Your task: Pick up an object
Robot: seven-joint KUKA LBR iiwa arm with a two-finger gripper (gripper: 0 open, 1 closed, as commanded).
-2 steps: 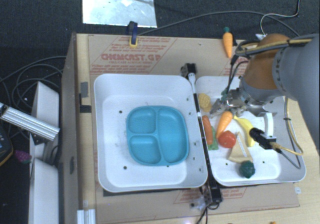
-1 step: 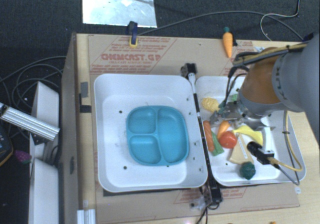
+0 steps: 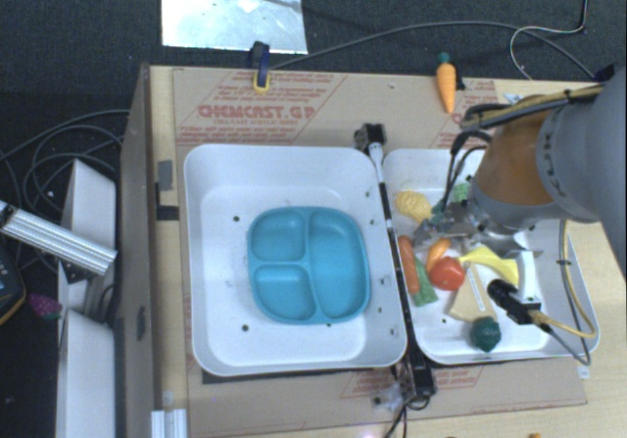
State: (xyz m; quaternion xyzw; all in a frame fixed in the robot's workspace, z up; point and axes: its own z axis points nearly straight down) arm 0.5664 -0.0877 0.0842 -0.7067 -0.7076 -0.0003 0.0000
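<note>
The pincer (image 3: 443,227) hangs low in the right bin (image 3: 549,346) above a red tomato (image 3: 448,273); I cannot tell its opening. A blue plate (image 3: 308,265) lies in the left bin (image 3: 220,191).

The arm (image 3: 549,167) runs off the right edge and covers the upper right part of the right bin (image 3: 446,353). Its gripper (image 3: 453,222) sits low among the toy food, the wrist hiding the fingertips. The yellow banana (image 3: 490,260) lies partly under it, and the small pieces beside the tomato (image 3: 447,274) overlap too closely to name.
</note>
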